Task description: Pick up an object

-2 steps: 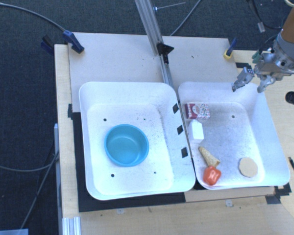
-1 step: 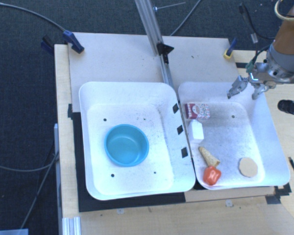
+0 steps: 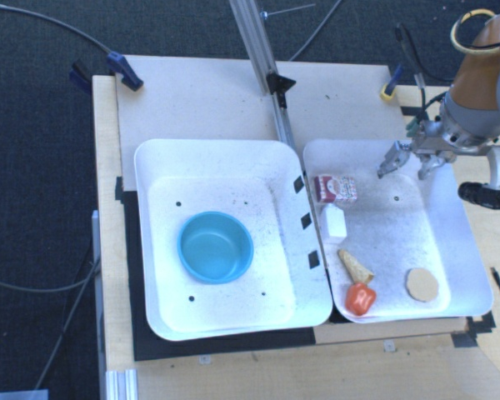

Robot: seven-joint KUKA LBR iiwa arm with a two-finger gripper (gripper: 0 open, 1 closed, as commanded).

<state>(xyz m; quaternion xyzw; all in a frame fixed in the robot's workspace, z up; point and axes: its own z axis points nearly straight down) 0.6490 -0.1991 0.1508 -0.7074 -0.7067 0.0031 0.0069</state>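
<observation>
Your end effector (image 3: pixel 408 161) hangs open and holds nothing, over the far edge of the right bin (image 3: pixel 450 223). The candidates lie below it: a red-and-white carton (image 3: pixel 335 189) and a white block (image 3: pixel 334 222) against the left wall, a cone (image 3: pixel 356 266) touching a red pepper (image 3: pixel 360 298), and a tan disc (image 3: pixel 422 285) apart. Expect trouble near the wall, where a finger may strike the rim; the disc lies flat and may slip.
</observation>
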